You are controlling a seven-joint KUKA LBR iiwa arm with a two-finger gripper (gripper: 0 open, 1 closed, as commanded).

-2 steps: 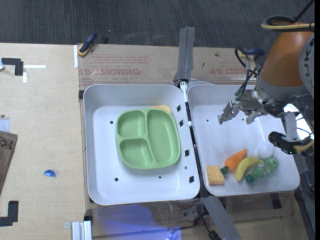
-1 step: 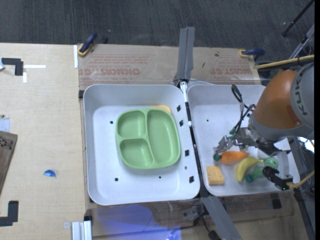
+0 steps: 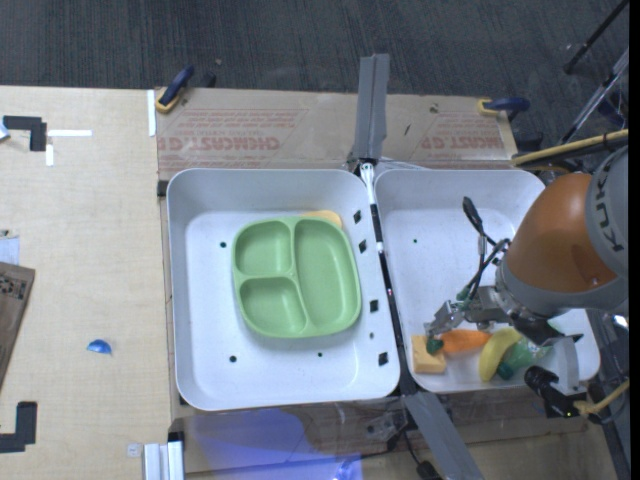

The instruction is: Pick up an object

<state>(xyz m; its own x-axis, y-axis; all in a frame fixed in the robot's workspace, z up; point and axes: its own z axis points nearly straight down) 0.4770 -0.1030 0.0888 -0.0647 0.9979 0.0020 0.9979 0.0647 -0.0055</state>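
In the right bin (image 3: 430, 208) a small heap of toy food lies by the front wall: an orange carrot (image 3: 463, 343) with a green top, a yellow-orange cheese wedge (image 3: 428, 358), a yellow banana (image 3: 492, 355) and a green piece (image 3: 515, 363). My gripper (image 3: 445, 320) hangs low in this bin, right over the carrot's left end and just above the cheese wedge. Its metal tip hides part of the carrot's top. The grey arm with its orange band (image 3: 560, 238) covers the bin's right half.
The left bin (image 3: 200, 268) holds a green three-compartment plate (image 3: 297, 276) with a yellow object (image 3: 325, 215) peeking out behind it. A grey divider post (image 3: 372, 108) stands between the bins at the back. A thin dark cable (image 3: 473, 218) rises by the arm.
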